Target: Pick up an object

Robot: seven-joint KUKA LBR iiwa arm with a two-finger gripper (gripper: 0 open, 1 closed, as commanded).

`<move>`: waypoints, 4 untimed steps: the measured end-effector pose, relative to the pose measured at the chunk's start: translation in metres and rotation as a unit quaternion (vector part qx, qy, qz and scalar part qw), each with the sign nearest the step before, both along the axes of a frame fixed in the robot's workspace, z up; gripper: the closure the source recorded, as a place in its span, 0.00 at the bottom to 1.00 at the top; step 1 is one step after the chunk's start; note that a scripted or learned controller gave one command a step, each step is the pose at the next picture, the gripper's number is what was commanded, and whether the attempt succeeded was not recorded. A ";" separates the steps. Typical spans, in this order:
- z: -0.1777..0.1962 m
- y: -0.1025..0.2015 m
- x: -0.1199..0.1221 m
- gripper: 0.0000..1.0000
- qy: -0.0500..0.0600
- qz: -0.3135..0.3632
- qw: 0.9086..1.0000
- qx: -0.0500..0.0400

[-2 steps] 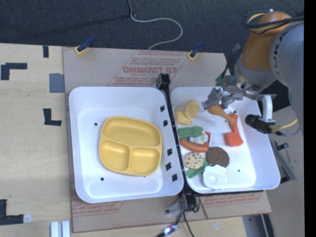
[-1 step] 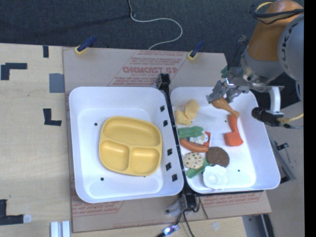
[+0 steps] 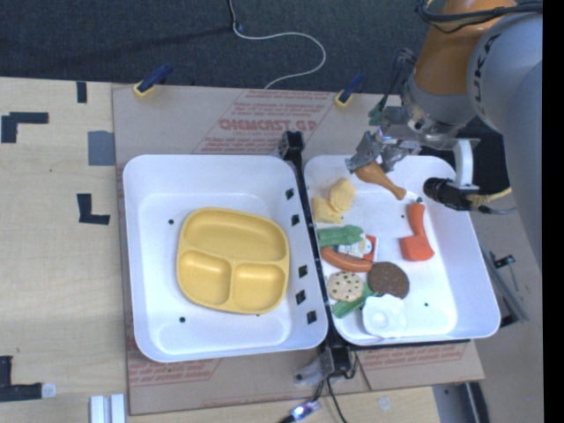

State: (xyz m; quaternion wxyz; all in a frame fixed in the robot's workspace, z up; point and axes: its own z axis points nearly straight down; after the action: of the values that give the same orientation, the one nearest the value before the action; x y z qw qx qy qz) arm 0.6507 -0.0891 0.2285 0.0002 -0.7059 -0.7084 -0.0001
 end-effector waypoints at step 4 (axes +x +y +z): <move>-0.013 -0.008 -0.011 1.00 0.001 -0.002 1.000 -0.001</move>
State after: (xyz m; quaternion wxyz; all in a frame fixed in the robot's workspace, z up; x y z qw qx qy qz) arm 0.6395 -0.0968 0.2155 0.0005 -0.7070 -0.7072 0.0016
